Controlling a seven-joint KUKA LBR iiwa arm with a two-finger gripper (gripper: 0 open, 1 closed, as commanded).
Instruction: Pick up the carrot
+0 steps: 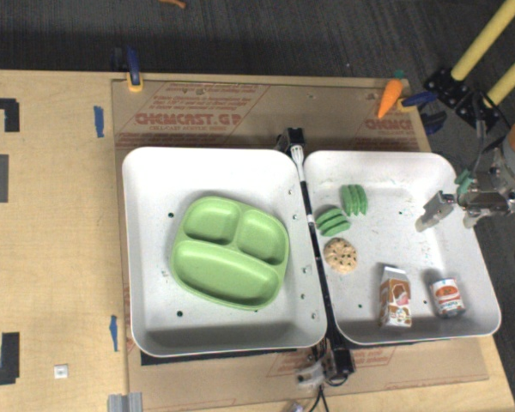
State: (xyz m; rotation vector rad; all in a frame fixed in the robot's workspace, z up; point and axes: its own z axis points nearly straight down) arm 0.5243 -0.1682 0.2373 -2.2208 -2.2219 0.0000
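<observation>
The bench (51,230) holds two white bins side by side. The left bin (154,187) has a green tray (230,251) in it. The right bin (412,178) has two green snacks, a cookie (340,255), a little carton (395,296) and a small can (447,297). The gripper (451,206) sits at the right edge of the frame, over the right bin's right side. I cannot tell how it is set. The carrot (390,98) lies outside the bins, on the board near the top right. From the gripper it is up and a bit left. Its green end points up and its tip points down-left.
</observation>
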